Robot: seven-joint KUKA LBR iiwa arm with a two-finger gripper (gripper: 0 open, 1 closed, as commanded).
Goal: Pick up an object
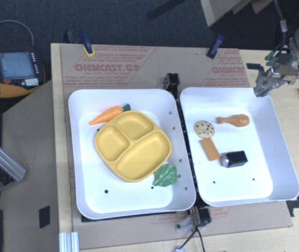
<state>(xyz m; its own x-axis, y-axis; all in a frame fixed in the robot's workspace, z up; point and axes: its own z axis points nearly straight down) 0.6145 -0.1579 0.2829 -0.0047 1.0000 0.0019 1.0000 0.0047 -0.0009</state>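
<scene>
Objects for picking lie in the right bin: drumstick nearest the end effector, then cookie, tan block just below the cookie, black-and-silver item just right of the block. End effector hovers over the right bin's upper right corner, holding nothing; finger state too small and dark, cannot tell. Left bin holds a yellow divided plate, carrot touching its upper left edge, green leaf at its lower right edge. Both bins sit on a cardboard-covered tabletop.
</scene>
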